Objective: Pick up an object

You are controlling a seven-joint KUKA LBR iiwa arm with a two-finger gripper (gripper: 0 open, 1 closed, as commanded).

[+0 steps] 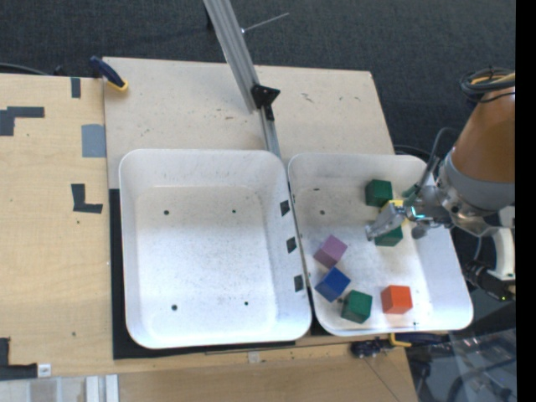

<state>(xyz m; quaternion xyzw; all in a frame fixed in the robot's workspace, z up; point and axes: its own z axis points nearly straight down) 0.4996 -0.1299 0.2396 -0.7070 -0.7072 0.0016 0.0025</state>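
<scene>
I see two bins side by side on table. Six blocks in right bin: two far, four near. Hand over far pair.

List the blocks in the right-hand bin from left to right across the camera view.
Purple block → blue block → lower green block → upper green block → orange block. I left out the green block under the gripper, since it overlaps the others in the order.
</scene>
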